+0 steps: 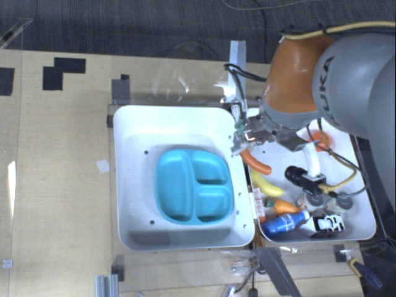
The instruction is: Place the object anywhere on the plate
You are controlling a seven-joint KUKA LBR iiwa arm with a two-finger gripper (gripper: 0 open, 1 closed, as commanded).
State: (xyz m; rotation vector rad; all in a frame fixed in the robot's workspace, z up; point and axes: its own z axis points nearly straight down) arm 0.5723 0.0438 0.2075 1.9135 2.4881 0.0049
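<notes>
My gripper [242,142] hangs over the seam where the two bins meet, at the far left corner of the right bin [366,223]. The orange sausage-shaped piece [257,161] has its left end right beneath me and the rest slanting off to the near right. I take that piece to be the object for the plate [185,187], but the tip is lost in shadow and clutter, so I cannot tell whether I have it clasped or am merely poised above it. The blue plate lies in the middle of the left bin [131,166], well apart from me to the near left, with nothing on it. The worst risk I judge is lifting away with nothing, or with only the very end pinched. An end grip would let the long body swing, twist loose, and drop back among the banana [266,185] and the blue bottle [286,223]. A low carry could also snag its hanging end on the bin rims I must cross. If I let go too soon, it would land on white bin floor short of the plate's right edge.
</notes>
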